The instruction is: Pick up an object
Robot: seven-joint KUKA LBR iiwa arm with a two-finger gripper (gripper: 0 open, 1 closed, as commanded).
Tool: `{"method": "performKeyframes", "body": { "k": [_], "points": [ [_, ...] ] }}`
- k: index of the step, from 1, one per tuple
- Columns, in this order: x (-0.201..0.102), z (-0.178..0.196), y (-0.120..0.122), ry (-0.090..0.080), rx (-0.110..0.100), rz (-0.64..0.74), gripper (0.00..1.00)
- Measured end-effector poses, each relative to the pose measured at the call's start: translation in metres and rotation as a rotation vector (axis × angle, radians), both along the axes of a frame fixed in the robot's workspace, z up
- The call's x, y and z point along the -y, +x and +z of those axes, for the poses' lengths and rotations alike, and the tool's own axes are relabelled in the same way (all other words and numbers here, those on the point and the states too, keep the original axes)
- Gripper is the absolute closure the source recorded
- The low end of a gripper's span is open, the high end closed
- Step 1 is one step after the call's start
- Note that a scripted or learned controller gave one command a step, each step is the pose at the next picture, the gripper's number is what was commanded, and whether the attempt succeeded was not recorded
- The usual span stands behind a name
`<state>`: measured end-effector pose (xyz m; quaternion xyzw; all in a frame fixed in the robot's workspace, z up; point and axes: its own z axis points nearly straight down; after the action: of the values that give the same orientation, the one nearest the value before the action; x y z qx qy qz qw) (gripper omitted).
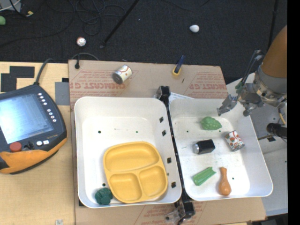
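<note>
Your two-finger gripper (236,105) hovers over the upper right edge of the right-hand shallow white bin (262,175), fingers spread apart with nothing between them. You look to be at the approach step, with no target committed. The nearest candidates are the lumpy green soft piece (211,123) and the small red-and-white patterned can (234,140); the black cylinder (204,146), flat green block (203,176) and orange gourd-shaped toy (225,182) lie further down the bin. Next you must centre above one and descend. The fingertips are small and blurred, and the arm is cut off at the right.
</note>
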<state>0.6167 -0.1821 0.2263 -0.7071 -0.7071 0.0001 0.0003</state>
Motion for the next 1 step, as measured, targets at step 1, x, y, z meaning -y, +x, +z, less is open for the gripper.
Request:
{"method": "performKeyframes", "body": {
  "k": [1],
  "points": [
    [-0.0272, -0.146, 0.0005, 0.002, -0.006, 0.0, 0.0]
  ]
}}
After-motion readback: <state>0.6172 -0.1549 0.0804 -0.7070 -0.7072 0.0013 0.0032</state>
